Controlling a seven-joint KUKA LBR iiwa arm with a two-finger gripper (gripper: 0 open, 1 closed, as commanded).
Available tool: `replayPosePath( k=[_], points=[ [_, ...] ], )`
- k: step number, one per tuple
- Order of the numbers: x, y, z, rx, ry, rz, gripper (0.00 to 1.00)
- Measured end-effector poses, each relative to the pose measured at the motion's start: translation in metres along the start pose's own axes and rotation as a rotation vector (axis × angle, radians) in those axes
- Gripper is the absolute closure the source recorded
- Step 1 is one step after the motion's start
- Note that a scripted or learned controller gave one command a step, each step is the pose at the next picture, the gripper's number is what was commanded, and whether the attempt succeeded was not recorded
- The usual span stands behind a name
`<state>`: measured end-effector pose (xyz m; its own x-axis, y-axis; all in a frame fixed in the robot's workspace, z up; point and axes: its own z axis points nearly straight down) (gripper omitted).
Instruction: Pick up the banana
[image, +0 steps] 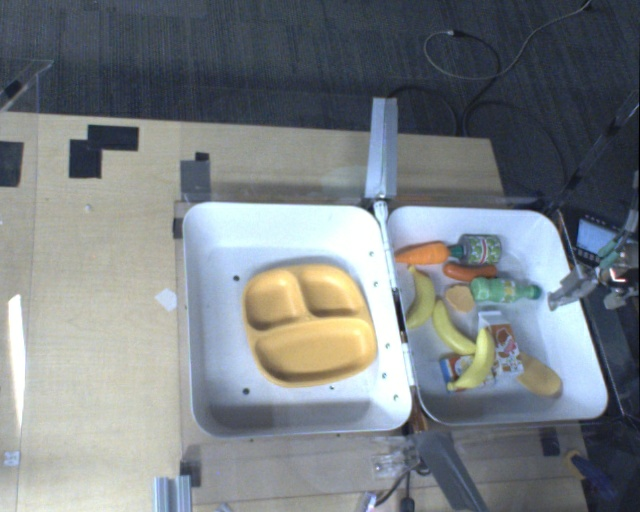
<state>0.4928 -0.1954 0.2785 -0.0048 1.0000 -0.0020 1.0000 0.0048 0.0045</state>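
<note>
A robotics lab: wooden bench (90, 300), two white bins (205, 330), loose cables (480, 60).

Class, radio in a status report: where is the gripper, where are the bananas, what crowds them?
Gripper at right bin's right rim, nothing held. Bananas in right bin, untouched. Carrot, green bottle, carton crowd them.

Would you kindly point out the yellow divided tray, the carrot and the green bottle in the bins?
yellow divided tray (310, 325), camera view, on the ridge between its compartments.
carrot (424, 254), camera view, middle of its orange body.
green bottle (503, 291), camera view, middle of its body.
</note>
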Motion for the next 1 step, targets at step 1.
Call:
replayPosePath(
  k=[1],
  points=[
    [0.0430,0.0351,0.1369,0.002,0.002,0.064,0.00]
  ],
)
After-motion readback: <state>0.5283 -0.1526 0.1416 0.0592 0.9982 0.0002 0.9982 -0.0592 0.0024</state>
